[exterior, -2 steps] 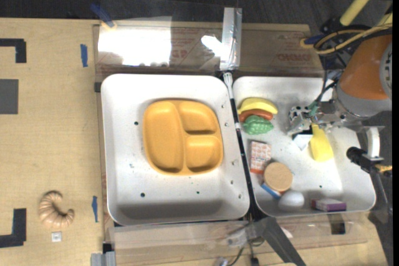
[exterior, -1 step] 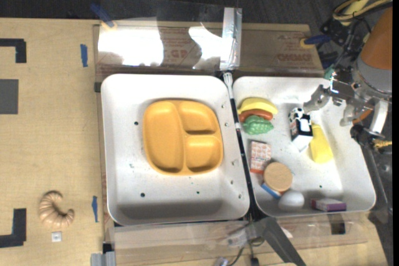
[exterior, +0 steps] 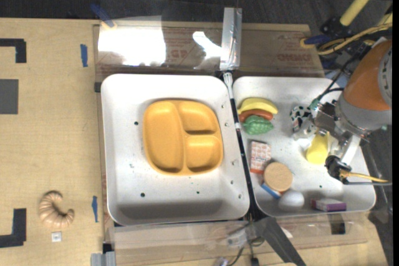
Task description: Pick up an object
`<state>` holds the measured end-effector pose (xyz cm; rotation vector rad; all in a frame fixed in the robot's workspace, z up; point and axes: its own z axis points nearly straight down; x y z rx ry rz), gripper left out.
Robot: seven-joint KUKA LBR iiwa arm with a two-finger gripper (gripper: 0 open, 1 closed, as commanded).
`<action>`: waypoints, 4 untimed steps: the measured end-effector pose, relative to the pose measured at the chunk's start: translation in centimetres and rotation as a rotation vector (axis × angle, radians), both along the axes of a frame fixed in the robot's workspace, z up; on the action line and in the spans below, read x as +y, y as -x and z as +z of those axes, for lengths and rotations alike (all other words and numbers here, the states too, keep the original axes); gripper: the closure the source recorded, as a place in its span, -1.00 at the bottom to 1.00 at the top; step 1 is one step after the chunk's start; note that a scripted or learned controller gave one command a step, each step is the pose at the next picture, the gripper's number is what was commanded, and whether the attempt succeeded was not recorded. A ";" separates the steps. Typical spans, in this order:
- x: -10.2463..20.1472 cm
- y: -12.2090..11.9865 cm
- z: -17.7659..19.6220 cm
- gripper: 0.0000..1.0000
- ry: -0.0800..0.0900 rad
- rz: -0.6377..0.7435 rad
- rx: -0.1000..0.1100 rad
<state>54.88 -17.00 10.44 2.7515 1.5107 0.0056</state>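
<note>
I take the right-hand bin (exterior: pixel 368 196) as my reference. Against its left wall I see a yellow banana (exterior: pixel 258 105) with a red piece under it and a green leafy item (exterior: pixel 257 125) just below. Further down that wall lies a small red-and-white packet (exterior: pixel 259 155), then a round tan disc (exterior: pixel 278 176), with a white ball (exterior: pixel 290 199) near the front rim. A purple block (exterior: pixel 328 204) lies flat along the front rim. A black-and-white spotted object (exterior: pixel 300 115) sits mid-bin, and a yellow object (exterior: pixel 318 149) lies right of centre.
</note>
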 end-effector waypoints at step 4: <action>7.1 2.1 1.5 1.00 -0.004 -0.387 0.009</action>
